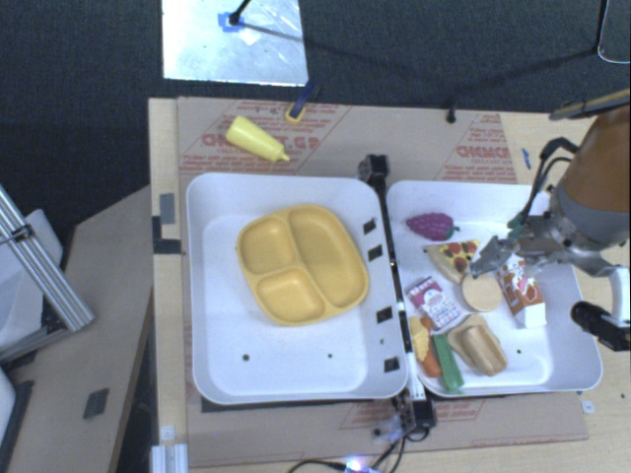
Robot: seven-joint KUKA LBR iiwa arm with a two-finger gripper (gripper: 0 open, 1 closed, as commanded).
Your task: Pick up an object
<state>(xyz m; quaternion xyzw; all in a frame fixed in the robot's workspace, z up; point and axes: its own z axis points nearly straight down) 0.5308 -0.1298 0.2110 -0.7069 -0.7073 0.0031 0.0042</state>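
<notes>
The right bin (pixel 562 363) holds several toy foods: a purple item (pixel 431 227), a pizza slice (pixel 454 258), a round tan cookie (pixel 481 293), a red-and-white carton (pixel 434 304), another red-and-white packet (pixel 522 295), a bread piece (pixel 479 347), a green stick (pixel 449 364) and an orange piece (pixel 430 360). My gripper (pixel 498 255) hangs low over the bin, between the pizza slice and the packet, just above the cookie. Nothing shows between its fingers.
The left bin (pixel 227 363) holds a yellow divided plate (pixel 300 262). A yellow mustard bottle (pixel 255 138) lies on the cardboard behind the bins. A metal sheet (pixel 233 28) lies on the floor beyond. The arm (pixel 601 185) enters from the right.
</notes>
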